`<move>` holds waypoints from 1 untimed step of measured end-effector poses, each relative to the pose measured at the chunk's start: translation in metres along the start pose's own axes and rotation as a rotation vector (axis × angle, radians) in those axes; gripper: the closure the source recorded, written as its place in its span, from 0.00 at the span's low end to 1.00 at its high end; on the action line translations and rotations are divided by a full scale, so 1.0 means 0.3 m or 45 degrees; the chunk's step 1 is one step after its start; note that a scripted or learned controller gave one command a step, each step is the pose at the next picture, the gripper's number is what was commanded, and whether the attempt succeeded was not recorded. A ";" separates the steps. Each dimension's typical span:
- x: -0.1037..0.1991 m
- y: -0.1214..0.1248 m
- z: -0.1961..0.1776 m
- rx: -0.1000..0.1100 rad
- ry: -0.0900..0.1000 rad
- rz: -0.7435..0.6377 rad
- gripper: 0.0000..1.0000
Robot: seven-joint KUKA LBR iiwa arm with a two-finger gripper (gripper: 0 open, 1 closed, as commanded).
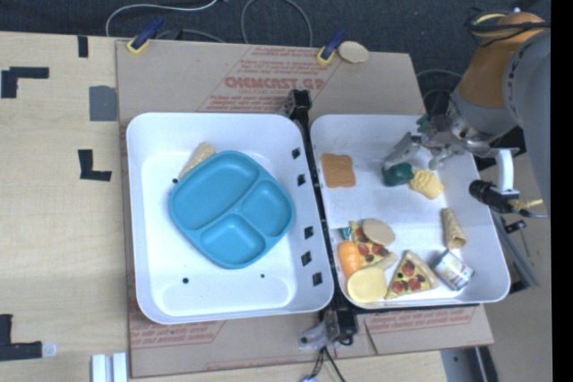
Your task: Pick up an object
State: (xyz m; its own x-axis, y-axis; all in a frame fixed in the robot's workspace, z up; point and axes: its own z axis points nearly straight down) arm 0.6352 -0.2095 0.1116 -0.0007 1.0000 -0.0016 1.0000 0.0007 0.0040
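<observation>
One line of red print, "CHEMCAST GP", on cardboard sheet [269, 80]. Arm reaches into right bin [358, 134]; gripper [400, 164], fingers spread, directly over dark green object [397, 175] beside yellow piece [427, 184].

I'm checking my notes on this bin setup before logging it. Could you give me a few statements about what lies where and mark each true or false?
1. The blue tray lies in the left bin. True.
2. The pizza slice lies in the left bin. False: it lies in the right bin, near its front edge.
3. The claw is over the right bin, by the dark green piece. True.
4. The toast slice sits on the blue tray. False: it lies in the right bin, near the divider.
5. The cone lies in the right bin. True.
</observation>
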 end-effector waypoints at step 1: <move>0.185 -0.014 0.089 0.002 -0.003 -0.004 0.00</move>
State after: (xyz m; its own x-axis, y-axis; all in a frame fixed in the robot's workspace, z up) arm 0.6310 -0.1539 0.0849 -0.0042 1.0000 -0.0039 1.0000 0.0042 0.0023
